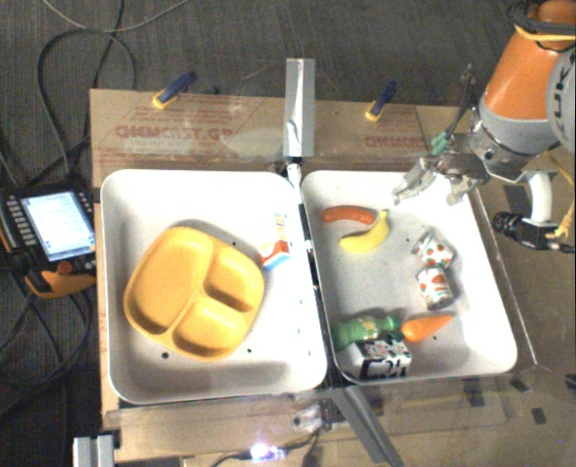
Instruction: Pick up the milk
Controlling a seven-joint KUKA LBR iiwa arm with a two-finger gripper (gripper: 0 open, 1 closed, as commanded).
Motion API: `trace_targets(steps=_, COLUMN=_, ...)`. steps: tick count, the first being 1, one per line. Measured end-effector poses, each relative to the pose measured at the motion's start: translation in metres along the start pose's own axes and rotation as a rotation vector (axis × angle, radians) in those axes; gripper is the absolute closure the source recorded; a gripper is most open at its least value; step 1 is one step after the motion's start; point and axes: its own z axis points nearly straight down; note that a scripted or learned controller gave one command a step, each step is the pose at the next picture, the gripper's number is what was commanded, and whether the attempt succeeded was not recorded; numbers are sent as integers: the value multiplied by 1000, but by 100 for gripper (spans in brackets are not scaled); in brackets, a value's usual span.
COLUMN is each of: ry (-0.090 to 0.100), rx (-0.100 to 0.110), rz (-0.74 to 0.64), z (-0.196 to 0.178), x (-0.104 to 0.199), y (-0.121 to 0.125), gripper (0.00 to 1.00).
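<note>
**Milk in the left bin, gripper over the right**

Camera view: the milk (277, 252) lies in the left bin (152, 377), beside the yellow tray (196, 290). The gripper (432, 181) hovers over the right bin's (492, 348) far edge, fingers (406, 189) spread, grasping nothing, well apart from the milk.

Faint reddish lettering, too washed out to read for certain, runs across the brown board (171, 134) behind the bins, while print on the cans and cartons is too small to read.
</note>
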Motion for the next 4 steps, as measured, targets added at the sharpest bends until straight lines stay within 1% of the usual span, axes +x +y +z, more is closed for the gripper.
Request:
trace_targets(steps=1, ry=-2, rx=1, rz=-33, z=62, x=-52, y=-44, gripper=0)
trace_targets(steps=2, ry=-1, rx=-1, rz=-40, z=81, x=-67, y=4, gripper=0)
trace_targets(steps=3, ry=5, rx=-8, rz=-179, z=136, x=-62, y=-17, gripper=0)
trace_targets(steps=4, ry=0, rx=-2, rz=-82, z=81, x=-51, y=-22, gripper=0)
